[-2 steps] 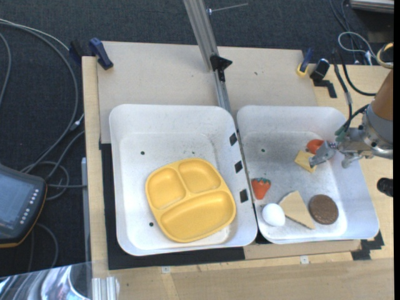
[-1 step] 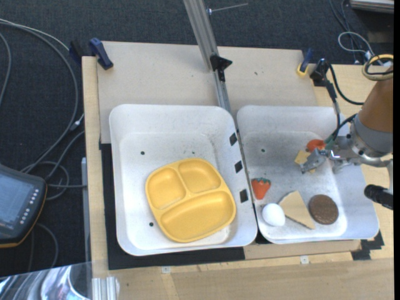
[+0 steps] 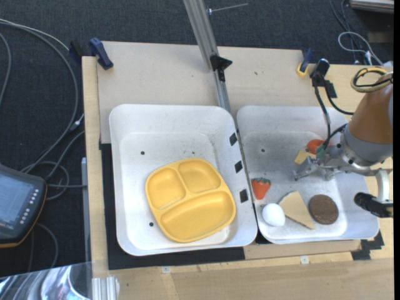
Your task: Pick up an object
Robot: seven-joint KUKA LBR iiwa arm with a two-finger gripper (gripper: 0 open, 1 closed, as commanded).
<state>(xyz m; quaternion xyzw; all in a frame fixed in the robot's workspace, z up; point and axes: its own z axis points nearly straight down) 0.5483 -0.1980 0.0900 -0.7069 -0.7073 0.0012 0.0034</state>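
While the arm [image 3: 370,120] reaches in from the right edge, its orange band sits above a grey wrist that angles down and leftward into the right bin [image 3: 275,114]. Gripper [image 3: 307,165] is low over the bin floor, in the bin's upper-middle area; whether it is wide, narrow or holding anything cannot be told from this angle. A small orange-red object [image 3: 314,146] and a tan piece [image 3: 302,157] lie right at the gripper tip, too small and crowded to identify or to say whether they are touched.

Candidate objects, all in the right bin, near its front wall: white egg [image 3: 272,215], tan wedge [image 3: 297,209] touching the egg's right side, brown round disc [image 3: 324,209] just right of the wedge. A strawberry [image 3: 260,187] lies near the left wall, just above the egg.

Left bin [image 3: 125,130] holds a yellow divided plate [image 3: 189,199], set toward the front. Bare floor is open behind the plate, and likewise in the upper left part of the right bin. The two bins touch along their inner rims.
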